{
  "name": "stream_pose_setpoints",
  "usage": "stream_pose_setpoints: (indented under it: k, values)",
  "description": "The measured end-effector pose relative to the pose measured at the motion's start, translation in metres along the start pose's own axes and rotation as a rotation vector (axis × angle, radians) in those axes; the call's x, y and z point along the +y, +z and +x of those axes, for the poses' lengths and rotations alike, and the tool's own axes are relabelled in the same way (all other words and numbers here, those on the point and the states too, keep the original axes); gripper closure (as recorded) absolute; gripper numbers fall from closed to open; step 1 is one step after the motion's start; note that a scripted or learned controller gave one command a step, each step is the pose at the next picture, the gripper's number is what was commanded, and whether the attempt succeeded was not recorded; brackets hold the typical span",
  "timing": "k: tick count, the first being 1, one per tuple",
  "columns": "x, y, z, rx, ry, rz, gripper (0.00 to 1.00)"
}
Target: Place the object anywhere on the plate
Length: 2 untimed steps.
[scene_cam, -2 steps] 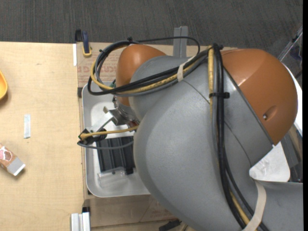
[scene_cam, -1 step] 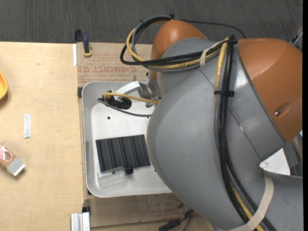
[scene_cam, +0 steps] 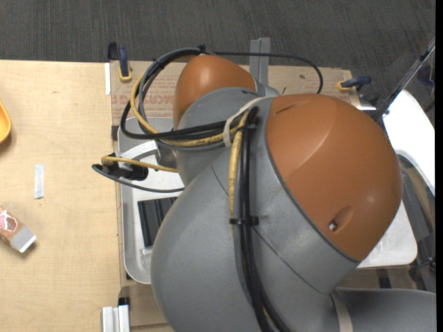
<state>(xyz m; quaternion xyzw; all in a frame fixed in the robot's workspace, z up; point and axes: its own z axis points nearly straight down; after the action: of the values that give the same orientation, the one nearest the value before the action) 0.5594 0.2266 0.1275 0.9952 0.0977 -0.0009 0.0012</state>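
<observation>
Most of the picture is being taken up by my own big grey and orange arm (scene_cam: pixel 277 206). It is reaching in from the right and leaning over the white bin (scene_cam: pixel 131 254) in the middle of the frame. I am not able to tell if my gripper is open, closed, or holding anything, because my arm is covering that spot.

I am looking at a dark, flat thing (scene_cam: pixel 156 220) in the bin, just left of my arm. It may be the object, but I am only guessing. Its long side is running up and down the frame, and part of it is going under my arm. A white curved edge (scene_cam: pixel 142 151) is showing above it. That may be the plate, but it is too cut off to be sure.

Yellow and black cables (scene_cam: pixel 138 109) are looping over the bin's top. On the wooden table (scene_cam: pixel 62 116) at the left, a small packet (scene_cam: pixel 15 231) and a little white strip (scene_cam: pixel 39 182) are lying well apart from the bin.
</observation>
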Motion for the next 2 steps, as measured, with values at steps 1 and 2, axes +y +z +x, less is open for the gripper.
stream_pose_setpoints:
  k: [1, 2]
  values:
    - [-0.0060, 0.0340, -0.0295, 0.002, 0.002, 0.001, 0.00]
    - [-0.0025, 0.0261, -0.0302, -0.003, 0.007, 0.000, 1.00]
